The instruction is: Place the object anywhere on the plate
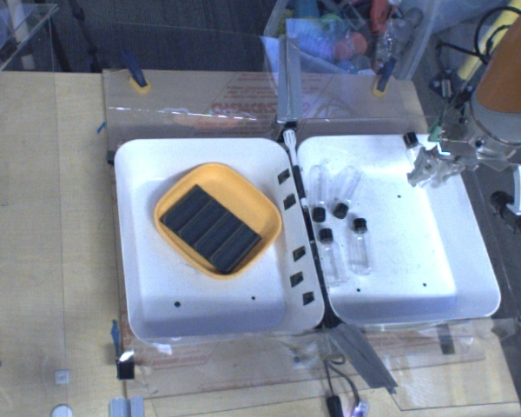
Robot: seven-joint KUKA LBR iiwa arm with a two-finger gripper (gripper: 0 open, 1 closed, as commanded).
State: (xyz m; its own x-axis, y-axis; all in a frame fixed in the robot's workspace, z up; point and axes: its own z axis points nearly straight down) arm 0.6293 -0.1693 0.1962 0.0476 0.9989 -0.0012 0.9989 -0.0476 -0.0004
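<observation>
Camera view from above the tabletop [43, 233] takes in two white bins side by side: the left bin [148, 311] carries a yellow plate [262, 208] with a dark ribbed slab [210, 227] lying across its middle, while the right bin [434, 276] holds a huddle of small clear vials with black caps [340, 224] toward its nine o'clock side, close against the divider. The grey and orange arm [504, 85] reaches in at the bin's two o'clock corner, and the gripper [432, 165] hangs over the rim there, well apart from the vials. Whether the fingers are open or closed cannot be told from this view, and nothing can be made out between them. The pick appears not yet made. A clean attempt would likely call for singling out one vial at the edge of the huddle, such as the one at four o'clock of the group [359, 241], closing across its narrow body instead of along it, since clear round glass may roll or slip. The plate's bare yellow margin at three o'clock looks the nearest landing spot
</observation>
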